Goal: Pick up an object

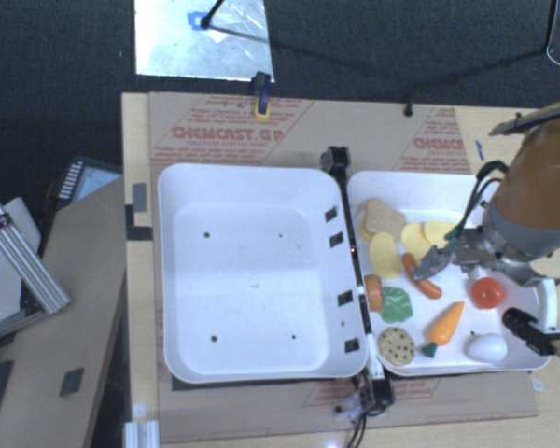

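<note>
The worktop (224, 124) carries 2 white bins; the right bin (518, 360) holds all the toy food. Its crowding is the main risk: the claw (436, 261) sits low among the pieces, just above the sausage (420, 277), with yellow slices (415, 239) on that sausage's far side and the tomato (486, 292) to its right. I cannot tell how wide the claw is parted; nothing visibly sits in it. A close here may nudge neighbours or pinch 2 at once.
</note>
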{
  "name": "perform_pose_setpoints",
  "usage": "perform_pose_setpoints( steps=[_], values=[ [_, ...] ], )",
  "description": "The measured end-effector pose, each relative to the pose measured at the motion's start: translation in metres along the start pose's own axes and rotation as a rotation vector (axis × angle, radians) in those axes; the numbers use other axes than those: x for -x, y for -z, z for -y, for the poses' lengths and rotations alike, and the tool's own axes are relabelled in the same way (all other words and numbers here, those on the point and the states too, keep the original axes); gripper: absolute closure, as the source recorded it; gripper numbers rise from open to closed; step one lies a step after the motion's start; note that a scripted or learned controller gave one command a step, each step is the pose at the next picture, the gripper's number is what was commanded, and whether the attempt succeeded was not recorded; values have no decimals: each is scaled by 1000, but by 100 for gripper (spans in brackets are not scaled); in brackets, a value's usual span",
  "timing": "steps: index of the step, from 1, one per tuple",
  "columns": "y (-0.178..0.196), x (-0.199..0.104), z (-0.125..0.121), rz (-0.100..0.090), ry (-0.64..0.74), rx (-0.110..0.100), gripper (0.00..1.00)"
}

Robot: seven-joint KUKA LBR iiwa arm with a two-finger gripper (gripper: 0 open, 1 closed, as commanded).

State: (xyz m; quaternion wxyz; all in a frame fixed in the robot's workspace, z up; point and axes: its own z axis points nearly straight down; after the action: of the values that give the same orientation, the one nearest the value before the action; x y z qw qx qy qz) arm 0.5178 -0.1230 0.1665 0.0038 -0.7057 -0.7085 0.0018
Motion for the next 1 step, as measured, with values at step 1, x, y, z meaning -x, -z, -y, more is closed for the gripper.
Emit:
perform_pose_setpoints(
  steps=[1],
  values=[
    [-60, -17, -86, 3, 4, 12, 0]
  ],
)
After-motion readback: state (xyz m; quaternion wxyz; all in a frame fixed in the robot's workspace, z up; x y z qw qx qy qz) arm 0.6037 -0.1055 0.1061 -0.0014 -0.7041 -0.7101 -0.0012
